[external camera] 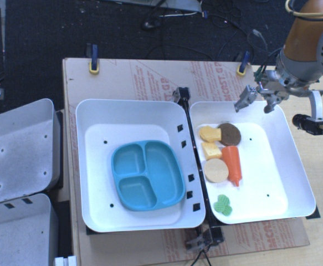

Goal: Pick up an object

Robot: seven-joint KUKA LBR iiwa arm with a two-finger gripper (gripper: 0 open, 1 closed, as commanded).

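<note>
The arm [308,32] reaches in from the right, its orange band high in the far right corner, and its jaws hang over the far edge of the right bin [294,165]. The jaws stand apart with nothing between them, their two fingers splayed above the bin's far rim. The gripper [257,99] is well apart from the food pieces below it. Those pieces lie in a cluster in the left half of the right bin: a brown round piece [229,133] at the far end, a yellow piece [208,133] touching it on the left, a second yellow piece [211,150] just nearer, an orange carrot [232,164] lying lengthwise beside them, and a pale round disc [216,170] touching the carrot's left side. A small green piece [223,205] sits alone near the bin's near edge. The left bin [95,121] holds a blue divided plate [148,174] with three compartments, lying flat in the middle. Both bins rest side by side on the table [144,76], clipped at the far edge by two yellow clamps [94,65].
</note>
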